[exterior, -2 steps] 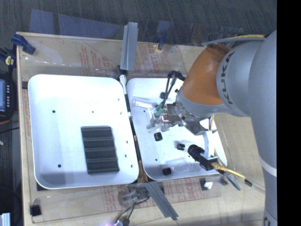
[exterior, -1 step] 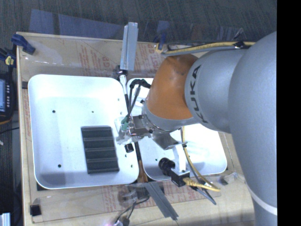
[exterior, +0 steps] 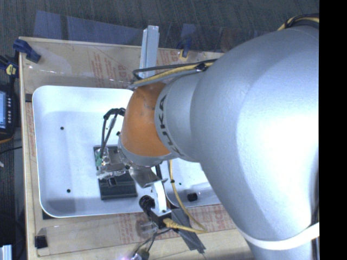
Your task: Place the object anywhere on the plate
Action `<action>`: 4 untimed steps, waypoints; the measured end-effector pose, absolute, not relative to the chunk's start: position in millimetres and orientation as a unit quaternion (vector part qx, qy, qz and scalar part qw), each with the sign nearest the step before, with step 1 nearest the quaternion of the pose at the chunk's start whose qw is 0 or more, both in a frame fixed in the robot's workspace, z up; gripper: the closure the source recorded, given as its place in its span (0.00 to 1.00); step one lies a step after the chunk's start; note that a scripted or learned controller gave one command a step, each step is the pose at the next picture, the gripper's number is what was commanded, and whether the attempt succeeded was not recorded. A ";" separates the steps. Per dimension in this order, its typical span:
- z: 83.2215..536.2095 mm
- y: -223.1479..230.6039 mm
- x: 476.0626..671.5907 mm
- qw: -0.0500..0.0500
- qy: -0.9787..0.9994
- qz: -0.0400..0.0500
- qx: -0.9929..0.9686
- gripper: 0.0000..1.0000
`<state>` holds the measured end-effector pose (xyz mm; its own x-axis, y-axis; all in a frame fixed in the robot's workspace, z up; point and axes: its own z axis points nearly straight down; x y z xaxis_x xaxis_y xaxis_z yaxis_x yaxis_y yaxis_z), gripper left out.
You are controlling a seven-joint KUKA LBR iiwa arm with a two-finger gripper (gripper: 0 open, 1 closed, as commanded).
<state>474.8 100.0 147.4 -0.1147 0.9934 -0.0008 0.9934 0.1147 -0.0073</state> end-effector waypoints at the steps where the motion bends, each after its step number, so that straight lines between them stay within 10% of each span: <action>1: 138.2 187.1 479.6 0.001 -0.826 0.002 -0.564 1.00; 2: 246.6 159.6 478.4 0.001 -0.630 0.001 -0.777 1.00; 3: 289.4 95.6 534.4 0.001 -0.568 0.002 -0.823 1.00; 4: 235.6 219.9 492.4 0.002 -0.512 0.004 -0.859 1.00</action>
<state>492.4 219.9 235.6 0.4750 0.8800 -0.0047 0.8799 -0.4750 -0.0077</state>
